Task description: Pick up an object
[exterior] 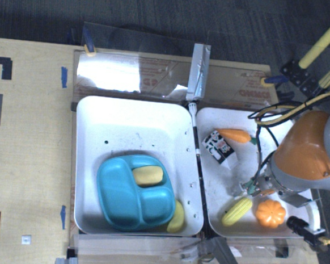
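The hand (255,188) hangs low in the right bin (234,120), just above the corn (237,210) and pumpkin (270,213), likely choosing one. I cannot tell its grip.

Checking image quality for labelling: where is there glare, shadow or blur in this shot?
Camera view: bright glare on the clear panel behind the left bin; soft shadow under the blue tray; the orange arm band looks slightly blurred; toys stay fairly sharp.

Blue tray (126,202) with yellow piece (148,175) in left bin (97,123); corn (236,211), pumpkin (270,213), carrot (234,136) in right bin (223,117).
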`<state>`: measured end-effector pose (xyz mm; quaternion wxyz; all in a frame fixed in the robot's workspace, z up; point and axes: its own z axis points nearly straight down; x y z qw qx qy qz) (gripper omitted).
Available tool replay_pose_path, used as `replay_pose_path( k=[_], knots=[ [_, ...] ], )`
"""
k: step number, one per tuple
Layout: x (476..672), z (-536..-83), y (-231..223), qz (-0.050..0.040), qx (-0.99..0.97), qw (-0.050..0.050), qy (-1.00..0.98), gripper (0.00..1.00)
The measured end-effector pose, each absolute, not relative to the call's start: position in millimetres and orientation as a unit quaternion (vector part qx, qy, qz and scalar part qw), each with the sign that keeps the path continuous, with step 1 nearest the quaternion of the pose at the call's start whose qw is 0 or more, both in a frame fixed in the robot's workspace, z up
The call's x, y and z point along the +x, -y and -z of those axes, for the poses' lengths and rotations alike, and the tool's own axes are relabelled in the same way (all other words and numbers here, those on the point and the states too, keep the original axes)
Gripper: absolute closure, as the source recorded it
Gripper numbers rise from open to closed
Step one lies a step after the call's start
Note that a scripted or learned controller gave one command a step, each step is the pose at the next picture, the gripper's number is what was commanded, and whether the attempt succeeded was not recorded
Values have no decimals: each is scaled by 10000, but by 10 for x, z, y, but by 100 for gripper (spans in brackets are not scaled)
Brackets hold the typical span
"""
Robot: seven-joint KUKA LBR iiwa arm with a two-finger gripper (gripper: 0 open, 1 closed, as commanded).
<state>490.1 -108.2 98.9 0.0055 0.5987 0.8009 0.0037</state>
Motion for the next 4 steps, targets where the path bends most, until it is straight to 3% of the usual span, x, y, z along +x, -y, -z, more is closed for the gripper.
replay_pose_path(
  k=[1, 2, 3, 4],
  knots=[
    [5109, -882, 1127, -18, 6542, 16, -7563, 100],
    [5155, -887, 1164, -4, 5067, 49, -8621, 100],
    [5167, -990, 1160, -13, 5071, 69, -8619, 100],
    [5550, -878, 1647, -18, 6424, 33, -7663, 100]
  ],
)
